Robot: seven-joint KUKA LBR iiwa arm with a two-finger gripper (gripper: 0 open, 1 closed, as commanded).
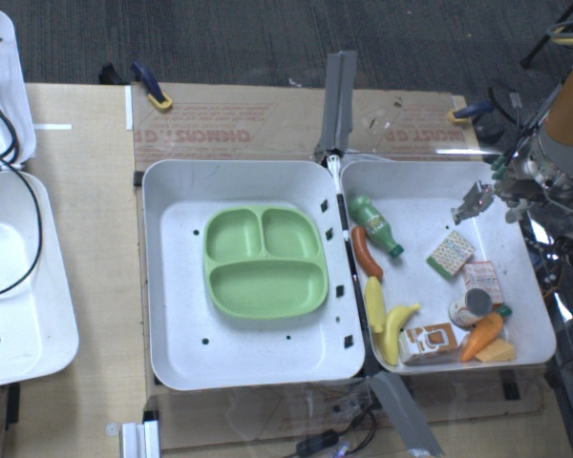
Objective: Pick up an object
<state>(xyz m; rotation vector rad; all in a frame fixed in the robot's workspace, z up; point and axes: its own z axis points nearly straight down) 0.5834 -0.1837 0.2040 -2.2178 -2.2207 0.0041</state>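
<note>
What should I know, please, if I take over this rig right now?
Gripper: above the upper right of the right bin, over bare floor; nothing visible between its fingers, and whether it is open is unclear.

Right bin: green bottle and sausage by the left wall; corn and banana below them; patterned block, pink packet, can, carton, carrot and cheese wedge to the right.

Left bin: a green divided plate.

Done: nothing picked yet. Left: choose an object, descend, grasp, lift. The patterned block seems nearest.
</note>
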